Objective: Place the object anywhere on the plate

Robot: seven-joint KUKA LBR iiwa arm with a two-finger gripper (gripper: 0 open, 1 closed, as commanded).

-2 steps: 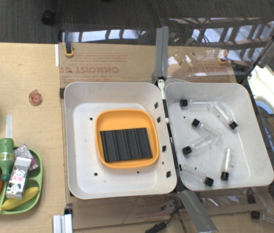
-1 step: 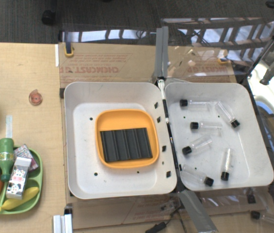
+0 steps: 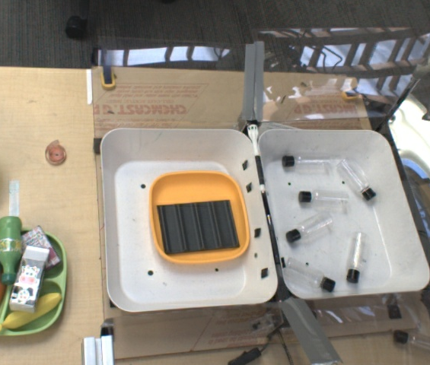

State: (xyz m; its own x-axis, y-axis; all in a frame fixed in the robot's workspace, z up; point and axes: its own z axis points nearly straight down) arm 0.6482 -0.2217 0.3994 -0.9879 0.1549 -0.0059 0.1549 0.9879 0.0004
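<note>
Tubes (image 3: 317,226), six clear ones with black caps, lying scattered flat across the right bin (image 3: 386,230), pointing in different directions and mostly keeping apart from one another. Regarding the pincer: not possible to tell whether released, clenched or grasping anything. Two tubes resting near the bin's far wall, two lying around the middle, two sitting close to the near edge. None touching the plate (image 3: 199,182).

Moving outward: orange plate sitting in the middle of the left bin (image 3: 131,268), carrying a black ribbed mat (image 3: 198,226) that is covering most of its floor. Both bins sitting side by side on brown cardboard (image 3: 169,101). Further left, on the wooden tabletop (image 3: 39,97), a green tray (image 3: 51,299) holding toy food, with a small pink object (image 3: 56,153) lying well apart from it.
</note>
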